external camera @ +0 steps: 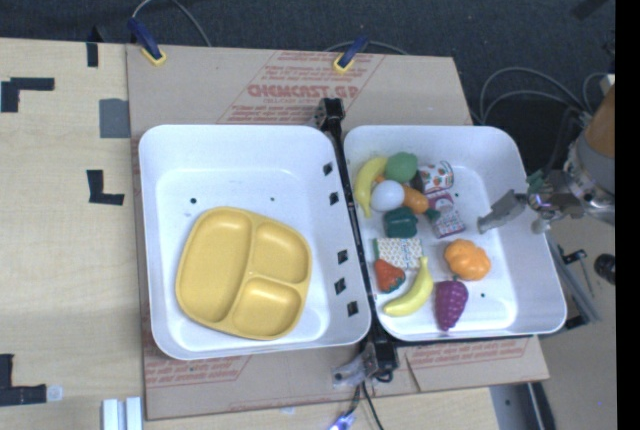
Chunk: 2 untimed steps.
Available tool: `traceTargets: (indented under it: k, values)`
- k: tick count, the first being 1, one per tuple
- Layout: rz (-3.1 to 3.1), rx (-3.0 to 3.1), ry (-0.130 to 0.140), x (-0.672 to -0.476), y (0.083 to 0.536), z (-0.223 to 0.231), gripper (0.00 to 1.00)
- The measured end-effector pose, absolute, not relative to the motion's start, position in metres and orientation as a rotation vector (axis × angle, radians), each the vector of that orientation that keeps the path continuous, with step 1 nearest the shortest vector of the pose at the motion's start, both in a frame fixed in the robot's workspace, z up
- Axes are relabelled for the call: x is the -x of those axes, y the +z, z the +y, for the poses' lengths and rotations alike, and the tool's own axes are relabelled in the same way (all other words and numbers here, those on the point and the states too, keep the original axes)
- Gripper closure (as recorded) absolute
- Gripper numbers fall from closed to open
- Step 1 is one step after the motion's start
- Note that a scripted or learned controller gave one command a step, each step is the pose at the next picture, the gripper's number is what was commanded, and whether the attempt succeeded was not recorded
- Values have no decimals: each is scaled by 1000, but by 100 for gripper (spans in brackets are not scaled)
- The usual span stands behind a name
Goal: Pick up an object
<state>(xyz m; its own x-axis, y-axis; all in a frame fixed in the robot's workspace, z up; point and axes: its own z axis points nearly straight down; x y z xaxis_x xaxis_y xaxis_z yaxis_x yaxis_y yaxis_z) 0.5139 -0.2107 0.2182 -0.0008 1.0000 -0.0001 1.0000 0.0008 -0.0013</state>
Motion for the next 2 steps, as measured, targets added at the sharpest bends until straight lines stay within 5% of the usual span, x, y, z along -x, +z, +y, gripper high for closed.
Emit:
traceTargets:
  k: [1, 2]
  values:
    - [-2224, 2218, -3, -485, 86, -145, 0]
    - [-2224, 2218, -1, -559, 88, -100, 0]
